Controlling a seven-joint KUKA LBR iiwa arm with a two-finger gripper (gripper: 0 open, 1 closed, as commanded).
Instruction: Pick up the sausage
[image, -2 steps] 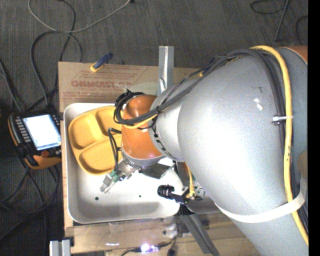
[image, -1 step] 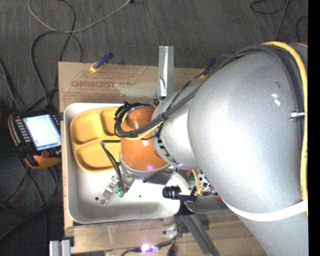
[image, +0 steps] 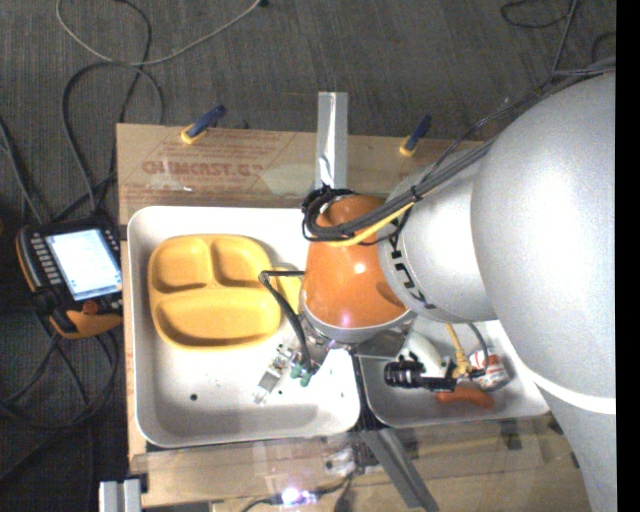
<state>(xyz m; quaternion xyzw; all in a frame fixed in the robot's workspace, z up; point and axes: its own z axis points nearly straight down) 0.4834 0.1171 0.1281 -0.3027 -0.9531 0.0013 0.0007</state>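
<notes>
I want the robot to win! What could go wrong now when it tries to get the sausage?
1. The gripper is over the left bin, but the sausage lies in the right bin, so it could grab nothing there.
2. The yellow tray sits close to the gripper, so the arm might bump it.
3. Other small things crowd the sausage, so a wrong grab seems possible.

Gripper (image: 286, 371) hangs over left bin (image: 200, 405); sausage (image: 464, 397) lies in right bin (image: 415, 408).

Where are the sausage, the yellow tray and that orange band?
sausage (image: 467, 398): camera view, its middle.
yellow tray (image: 213, 318): camera view, large compartment.
orange band (image: 345, 275): camera view, its rounded top.
</notes>
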